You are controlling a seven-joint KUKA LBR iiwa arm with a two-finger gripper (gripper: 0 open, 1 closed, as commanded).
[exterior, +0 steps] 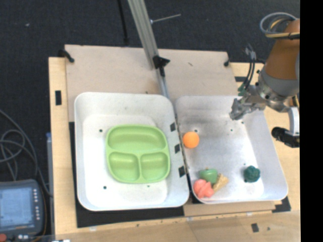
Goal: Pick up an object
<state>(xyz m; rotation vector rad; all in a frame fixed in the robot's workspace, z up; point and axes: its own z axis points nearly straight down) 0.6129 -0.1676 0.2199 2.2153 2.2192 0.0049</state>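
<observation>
Camera view: gripper (238,111) over right bin (262,135) top edge, finger state can't tell. Orange ball (191,139), green divided plate (137,153) in left bin (91,135).

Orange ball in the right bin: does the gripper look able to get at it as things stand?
Probably yes. The orange ball sits alone on the right bin floor near the left wall, apart from the toys at the front edge. The gripper hangs over the same bin with nothing between them.

The green divided tray (137,153) looks smooth, glossy plastic, the white bins (91,185) matt and speckled, the bench (197,62) pale wood.
</observation>
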